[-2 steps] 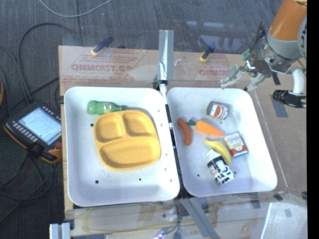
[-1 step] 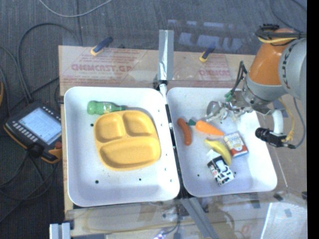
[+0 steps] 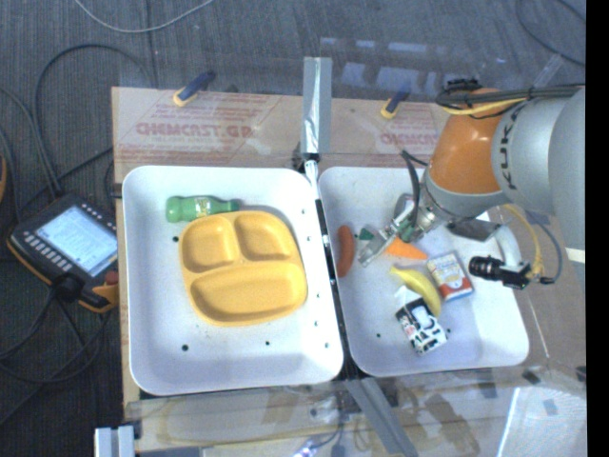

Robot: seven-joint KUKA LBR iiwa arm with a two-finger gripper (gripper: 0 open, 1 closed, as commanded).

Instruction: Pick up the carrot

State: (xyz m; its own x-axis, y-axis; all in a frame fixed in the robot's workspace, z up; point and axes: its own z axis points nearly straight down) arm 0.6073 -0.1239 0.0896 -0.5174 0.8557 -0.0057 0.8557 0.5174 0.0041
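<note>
Well, from where I stand the job looks barely begun. The carrot (image 3: 407, 250) lies on the floor of the right bin (image 3: 495, 350), an orange wedge pointing toward the bin's far right, its greenish top end turned toward the middle divider. The gripper (image 3: 395, 233) is down low right over that leafy end, and it sits so close to the vegetable that I cannot tell whether it touches it or merely hangs above it. As for the claw itself, I cannot tell how wide it stands or whether it has closed on anything; the wrist and its clutter hide that from this angle. Nothing is lifted, so I would not call the carrot picked.

Around it there is a fair crowd. A sausage (image 3: 345, 249) lies just left of the claw against the bin wall, a banana (image 3: 420, 286) rests just below the carrot, a small juice carton (image 3: 450, 276) sits beside the banana, and a black and white box (image 3: 422, 327) lies nearer the front edge. The left bin (image 3: 152, 350) holds a yellow divided plate (image 3: 245, 266) and a green bottle (image 3: 198, 207), well apart from all this.

By my reckoning, 1 part is done, the approach. What is left is a firm close on the carrot and a clean lift clear of the banana.
</note>
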